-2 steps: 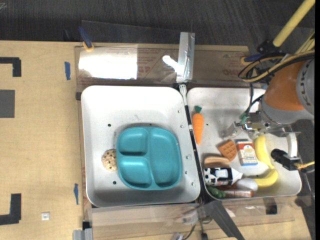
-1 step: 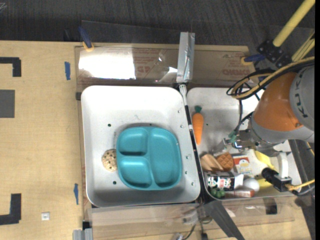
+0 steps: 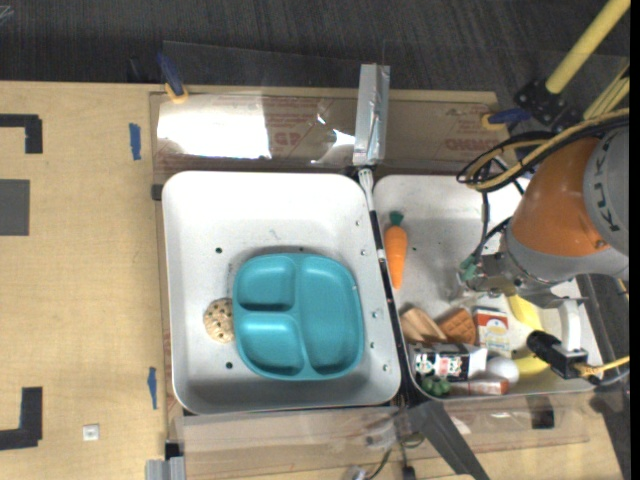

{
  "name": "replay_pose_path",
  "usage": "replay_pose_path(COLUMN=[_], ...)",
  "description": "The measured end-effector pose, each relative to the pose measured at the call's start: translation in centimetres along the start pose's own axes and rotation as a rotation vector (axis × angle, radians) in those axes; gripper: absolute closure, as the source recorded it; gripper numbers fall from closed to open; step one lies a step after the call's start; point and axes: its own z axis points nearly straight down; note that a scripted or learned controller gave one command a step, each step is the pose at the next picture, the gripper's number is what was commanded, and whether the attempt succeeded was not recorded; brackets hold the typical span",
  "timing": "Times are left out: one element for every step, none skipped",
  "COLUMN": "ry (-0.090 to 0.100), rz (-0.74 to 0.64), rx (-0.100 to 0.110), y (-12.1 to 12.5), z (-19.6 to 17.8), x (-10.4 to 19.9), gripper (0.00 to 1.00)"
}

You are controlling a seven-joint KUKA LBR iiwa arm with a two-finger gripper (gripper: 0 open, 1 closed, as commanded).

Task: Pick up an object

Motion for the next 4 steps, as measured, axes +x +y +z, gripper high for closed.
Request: replay_pose_path(ry=[0.000, 0.000, -0.002, 0.001], rz=[0.000, 0.019, 0.020, 0.011], rx=[0.002, 0.004, -0.001, 0.001], y=[0.0, -4.6, -4.4, -3.3], z=[0.1, 1.1, 0.0, -18.5], x=[0.0, -0.4, -0.4, 4.8], gripper=[0.00, 0.00, 1.00, 1.00])
